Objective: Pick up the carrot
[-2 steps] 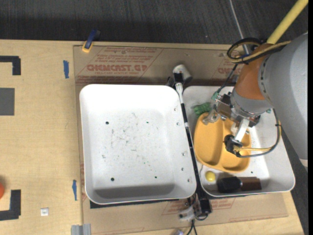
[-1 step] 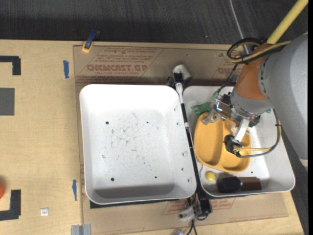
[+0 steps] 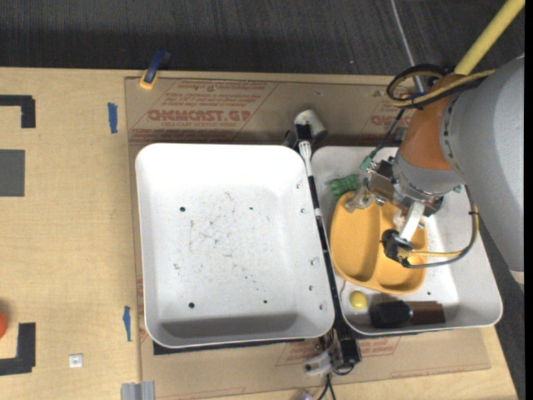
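Overhead, the camera view looks down on two white bins set side by side on a printed cardboard sheet (image 3: pixel 200 107). The left bin (image 3: pixel 158 248) shows only dark specks on its floor. The arm (image 3: pixel 433 132) comes in from the right, its orange band above the right bin (image 3: pixel 479 302), and the gripper (image 3: pixel 376 192) hangs low over the far rim of a yellow dish (image 3: pixel 354 244) that takes up most of that bin. Whether the gripper is spread or pressed together cannot be told from this angle, as the wrist covers it.

What shows of the carrot (image 3: pixel 341 184) is a green leafy tuft at the far left of the right bin, just beside the gripper and touching the dish's rim; its body is hidden. Nothing can be seen held.

Along the near wall of the right bin lie a small yellow ball (image 3: pixel 357 300) and — just beside it — a dark brown object (image 3: pixel 391 313). A strip of blue tape (image 3: pixel 112 117) sits on the bench left of the cardboard.
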`<state>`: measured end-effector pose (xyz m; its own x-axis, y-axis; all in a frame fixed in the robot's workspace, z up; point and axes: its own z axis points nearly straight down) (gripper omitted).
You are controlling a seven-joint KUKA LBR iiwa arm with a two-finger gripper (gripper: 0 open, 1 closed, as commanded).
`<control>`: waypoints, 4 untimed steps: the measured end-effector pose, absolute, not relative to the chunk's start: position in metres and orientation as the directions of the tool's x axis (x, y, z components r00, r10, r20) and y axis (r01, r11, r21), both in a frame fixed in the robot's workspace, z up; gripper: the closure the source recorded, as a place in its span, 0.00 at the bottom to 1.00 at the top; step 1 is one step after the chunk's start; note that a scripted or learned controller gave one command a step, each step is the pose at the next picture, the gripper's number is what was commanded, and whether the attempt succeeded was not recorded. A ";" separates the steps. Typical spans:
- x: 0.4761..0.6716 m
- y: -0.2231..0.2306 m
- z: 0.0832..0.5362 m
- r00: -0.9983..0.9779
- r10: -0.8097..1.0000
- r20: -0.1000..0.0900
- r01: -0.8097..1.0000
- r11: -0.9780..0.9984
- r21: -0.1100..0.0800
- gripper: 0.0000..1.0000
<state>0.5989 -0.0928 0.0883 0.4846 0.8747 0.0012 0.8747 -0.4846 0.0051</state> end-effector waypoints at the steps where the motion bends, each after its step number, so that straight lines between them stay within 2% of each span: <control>1: 0.599 -0.093 0.088 0.485 0.875 0.001 0.875 -0.485 0.005 0.00; 4: 0.599 -0.093 0.088 0.485 0.875 0.001 0.875 -0.485 0.005 0.00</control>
<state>0.5989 -0.0928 0.0882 0.4846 0.8747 0.0012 0.8747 -0.4846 0.0050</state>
